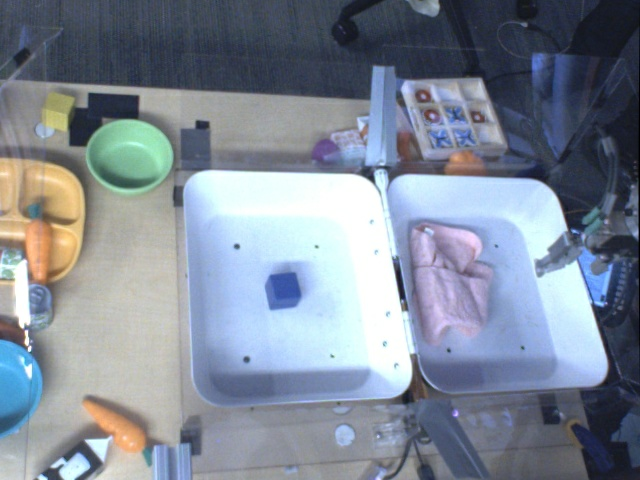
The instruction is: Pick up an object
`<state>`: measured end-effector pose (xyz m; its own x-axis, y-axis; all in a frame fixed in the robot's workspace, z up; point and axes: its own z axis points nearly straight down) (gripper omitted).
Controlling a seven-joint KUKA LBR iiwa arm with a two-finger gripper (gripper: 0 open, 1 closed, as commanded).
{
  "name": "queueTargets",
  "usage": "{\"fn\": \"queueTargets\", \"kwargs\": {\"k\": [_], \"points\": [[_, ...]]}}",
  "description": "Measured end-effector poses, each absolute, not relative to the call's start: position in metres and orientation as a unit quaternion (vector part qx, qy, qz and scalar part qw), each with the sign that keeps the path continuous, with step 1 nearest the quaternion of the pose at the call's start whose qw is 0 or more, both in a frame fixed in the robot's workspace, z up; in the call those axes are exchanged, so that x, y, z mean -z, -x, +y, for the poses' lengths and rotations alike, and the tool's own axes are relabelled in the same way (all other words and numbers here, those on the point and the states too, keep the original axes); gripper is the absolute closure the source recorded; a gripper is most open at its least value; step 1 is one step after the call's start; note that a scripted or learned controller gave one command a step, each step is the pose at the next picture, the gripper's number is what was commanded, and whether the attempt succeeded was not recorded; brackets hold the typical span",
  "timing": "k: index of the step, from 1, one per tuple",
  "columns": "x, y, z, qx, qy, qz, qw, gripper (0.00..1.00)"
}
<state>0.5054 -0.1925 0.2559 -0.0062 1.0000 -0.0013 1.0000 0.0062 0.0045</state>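
Writing: you can read none.
Pincer point(556, 258): at right bin's point(540, 200) right edge, blurred; you cannot tell its state.
Cloth point(450, 280): pink, crumpled, right bin.
Block point(283, 289): blue, left bin point(230, 208).

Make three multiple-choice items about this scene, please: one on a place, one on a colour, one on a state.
1. Where is the blue cube?
A. left bin
B. right bin
C. green bowl

2. What colour is the cloth in the right bin?
A. yellow
B. pink
C. black

3. How does the cloth lie?
A. crumpled
B. hanging over the rim
C. rolled into a ball

Answers:
1 A, the cube sits on the floor of the left bin.
2 B, the fabric is pale pink.
3 A, it shows folds and lies fully inside.
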Motion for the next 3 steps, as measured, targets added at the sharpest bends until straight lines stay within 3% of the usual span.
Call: {"fn": "queueTargets", "kwargs": {"k": [1, 2, 3], "points": [[-0.105, -0.534, -0.177, -0.0011, -0.645, 0.764, 0.002, 0.00], [-0.088, -0.649, -0.163, -0.0028, -0.582, 0.813, 0.005, 0.00], [-0.089, -0.626, -0.116, -0.0029, -0.525, 0.851, 0.005, 0.00]]}}
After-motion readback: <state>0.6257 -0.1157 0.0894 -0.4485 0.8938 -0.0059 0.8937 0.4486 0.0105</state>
